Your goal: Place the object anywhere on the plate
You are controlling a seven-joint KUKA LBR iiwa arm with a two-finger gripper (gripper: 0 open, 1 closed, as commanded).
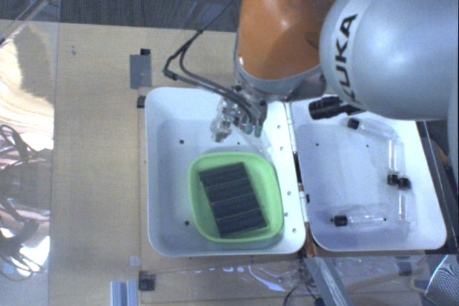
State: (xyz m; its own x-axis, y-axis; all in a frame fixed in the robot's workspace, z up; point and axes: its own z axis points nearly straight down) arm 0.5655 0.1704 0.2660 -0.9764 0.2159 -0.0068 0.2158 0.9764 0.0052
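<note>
Already lying on the square lime-green plastic plate [196, 186]: a dark grey ribbed rectangular slab [231, 198], flat, turned a little askew, fully inside the raised rim. Judged from this, object delivered and task near its end or done. Sits just below the end effector [237, 122] and slightly toward the front of the left shallow white plastic bin [161, 175], which carries the plate in its lower half. Probably put there because the plate middle gives the most margin from the rim, so no edge of the slab hangs over.

Above the back part of the plate: the small metal two-finger end effector, apart from the slab, not touching it as far as can be seen. Nothing visible between the fingers. How far open, cannot tell; too small and partly blurred under the wrist.

Reaching in from the right, the grey arm with the orange band [283, 25] above the wrist, bent steeply so that the wrist points downward over the back edge of the left bin. Black cables [188, 68] looping out from the wrist to the left side of the end effector.

To the right of the end effector, well apart, the right shallow white plastic bin [430, 226] with several clear tube-like pieces with black caps [362, 215]. Both bins resting on the pale wooden table [93, 154].
</note>
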